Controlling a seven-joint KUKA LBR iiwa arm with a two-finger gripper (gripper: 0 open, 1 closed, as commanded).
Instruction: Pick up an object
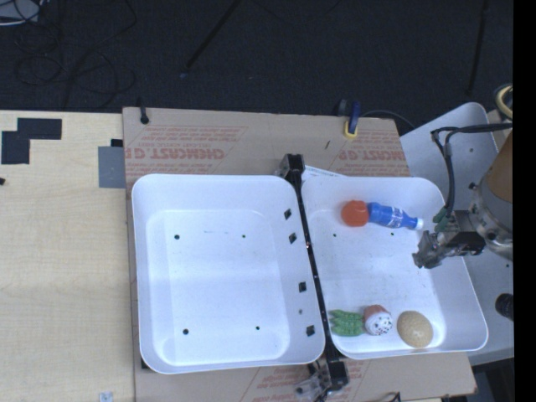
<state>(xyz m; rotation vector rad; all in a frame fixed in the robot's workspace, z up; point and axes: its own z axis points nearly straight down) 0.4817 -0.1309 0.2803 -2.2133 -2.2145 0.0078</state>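
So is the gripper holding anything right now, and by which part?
Nothing shows between the fingers of the gripper; it sits at the right bin's edge, apart from the blue bottle.

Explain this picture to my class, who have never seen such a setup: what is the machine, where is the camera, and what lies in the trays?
One camera looks down at a slant on a bench with two shallow white bins. The robot arm reaches in from the right; its gripper hangs over the right bin's right edge, with nothing visibly held. That bin holds an orange ball, a blue bottle, a green toy, a small red-and-white ball and a tan egg-shaped object.
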